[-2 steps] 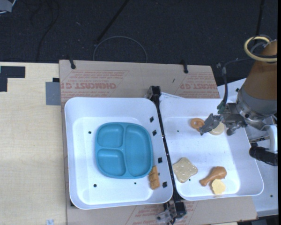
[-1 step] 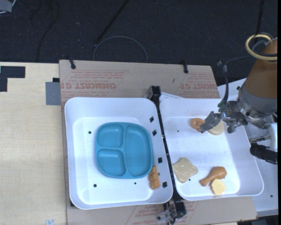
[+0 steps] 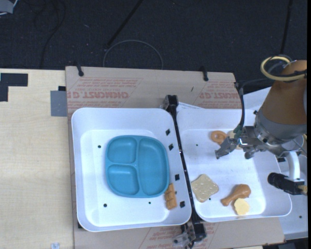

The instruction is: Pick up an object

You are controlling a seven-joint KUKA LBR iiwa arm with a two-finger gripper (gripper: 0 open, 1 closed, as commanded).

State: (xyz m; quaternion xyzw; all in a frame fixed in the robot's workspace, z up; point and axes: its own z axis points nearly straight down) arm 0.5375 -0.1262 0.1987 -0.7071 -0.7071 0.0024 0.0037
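Observation:
My gripper (image 3: 235,150) hangs over the upper right part of the right bin (image 3: 197,119), its two dark fingers spread apart and nothing between them. A small orange piece (image 3: 217,136) lies just to the upper left of the left finger, apart from it. Lower in the same bin lie a tan slice of toast (image 3: 204,187), a brown drumstick (image 3: 237,193) and a yellow round slice (image 3: 242,207). The grey and orange arm (image 3: 285,105) comes in from the right.
The left bin (image 3: 88,123) holds a blue divided plate (image 3: 137,166) and a small orange-brown item (image 3: 170,197) by its right wall. A black divider (image 3: 179,160) runs between the bins. Cardboard lies under both bins.

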